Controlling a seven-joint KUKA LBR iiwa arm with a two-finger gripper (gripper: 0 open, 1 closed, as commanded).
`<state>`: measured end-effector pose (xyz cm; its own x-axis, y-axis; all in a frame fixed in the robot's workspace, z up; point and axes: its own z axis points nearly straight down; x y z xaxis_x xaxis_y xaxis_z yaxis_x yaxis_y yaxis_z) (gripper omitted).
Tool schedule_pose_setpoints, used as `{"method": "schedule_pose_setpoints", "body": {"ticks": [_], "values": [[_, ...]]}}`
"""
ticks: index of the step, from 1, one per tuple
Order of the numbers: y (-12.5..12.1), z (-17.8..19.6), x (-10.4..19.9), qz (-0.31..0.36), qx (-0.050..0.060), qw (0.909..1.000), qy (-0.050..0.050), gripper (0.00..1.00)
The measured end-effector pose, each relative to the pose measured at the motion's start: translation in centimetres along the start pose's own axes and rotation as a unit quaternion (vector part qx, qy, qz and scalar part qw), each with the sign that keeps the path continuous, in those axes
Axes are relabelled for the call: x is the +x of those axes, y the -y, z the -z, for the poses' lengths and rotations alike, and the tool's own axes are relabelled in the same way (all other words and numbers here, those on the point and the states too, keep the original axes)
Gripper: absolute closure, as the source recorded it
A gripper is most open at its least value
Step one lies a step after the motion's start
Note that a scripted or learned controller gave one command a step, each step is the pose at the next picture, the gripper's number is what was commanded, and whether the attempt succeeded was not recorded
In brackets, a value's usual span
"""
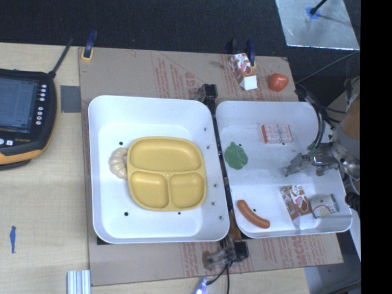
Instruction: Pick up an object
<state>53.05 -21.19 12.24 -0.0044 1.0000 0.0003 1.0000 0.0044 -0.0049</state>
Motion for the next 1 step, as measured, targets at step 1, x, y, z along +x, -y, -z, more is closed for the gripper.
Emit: {"method": "schedule_pose_setpoints", "body": {"ticks": [1], "values": [[-7.36, 0.69, -0.01, 0.000, -0.002, 1.0000, 0.000, 0.00]]}}
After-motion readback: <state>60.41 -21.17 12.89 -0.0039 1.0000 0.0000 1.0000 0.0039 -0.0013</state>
